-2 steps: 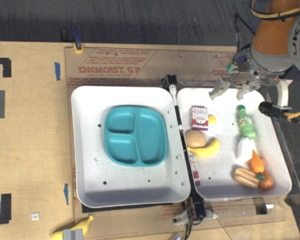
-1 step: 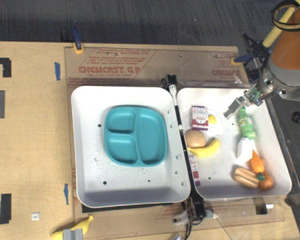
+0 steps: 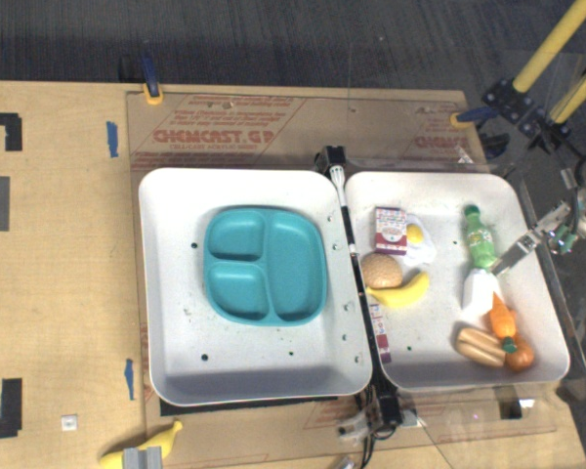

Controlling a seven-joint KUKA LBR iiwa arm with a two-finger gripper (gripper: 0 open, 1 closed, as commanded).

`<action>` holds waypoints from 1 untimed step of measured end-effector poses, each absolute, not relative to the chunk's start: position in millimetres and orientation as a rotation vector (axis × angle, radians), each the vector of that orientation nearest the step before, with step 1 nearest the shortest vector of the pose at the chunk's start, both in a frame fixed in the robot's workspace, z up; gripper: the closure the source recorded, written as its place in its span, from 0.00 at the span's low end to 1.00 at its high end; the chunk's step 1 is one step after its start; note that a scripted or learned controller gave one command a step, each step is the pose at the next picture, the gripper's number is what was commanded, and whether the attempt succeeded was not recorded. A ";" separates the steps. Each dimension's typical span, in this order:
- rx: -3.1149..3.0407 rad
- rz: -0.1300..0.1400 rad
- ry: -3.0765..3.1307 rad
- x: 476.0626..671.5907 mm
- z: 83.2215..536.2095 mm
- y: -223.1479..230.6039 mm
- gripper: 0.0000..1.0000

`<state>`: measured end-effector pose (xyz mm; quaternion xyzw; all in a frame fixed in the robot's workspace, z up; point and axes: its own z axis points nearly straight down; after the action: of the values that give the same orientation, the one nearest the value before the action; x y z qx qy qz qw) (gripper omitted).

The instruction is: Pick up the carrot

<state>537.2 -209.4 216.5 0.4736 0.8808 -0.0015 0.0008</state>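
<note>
Yellow clamp (image 3: 142,447): nearest the camera, at the bottom edge on the brown bench (image 3: 59,291); partly cut off; a second clamp (image 3: 152,91) sits at the upper left of the cardboard sheet (image 3: 225,125).
Bins: two, white and shallow, side by side; left bin (image 3: 166,262), right bin (image 3: 439,193).
Left bin holds: one teal tray (image 3: 267,265) with three compartments.
Carrot (image 3: 503,319): one, orange, in the right bin's lower right part, lying just above the hot dog (image 3: 481,347) and near the bin's right wall.
Other items in right bin: one red-and-white carton (image 3: 391,230); one round brown bun (image 3: 382,270) touching one banana (image 3: 407,291); one green bottle (image 3: 481,236); one small orange-brown piece (image 3: 520,359) beside the hot dog, too blurred to name; a yellow bit behind the carton, mostly hidden.
Gripper (image 3: 518,253): enters from the right edge above the right bin's right side; a dark finger slants toward the bottle's base; the arm behind it is cut off; whether the claw is spread or pressed together cannot be told.
Gripper and carrot: apart; the carrot lies below the fingertip.
</note>
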 end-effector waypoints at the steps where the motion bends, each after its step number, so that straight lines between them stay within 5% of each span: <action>1: 0.936 0.002 2.982 549.6 126.9 -221.7 0.00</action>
<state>549.6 -221.7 126.9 0.2993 0.9541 0.0005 0.0082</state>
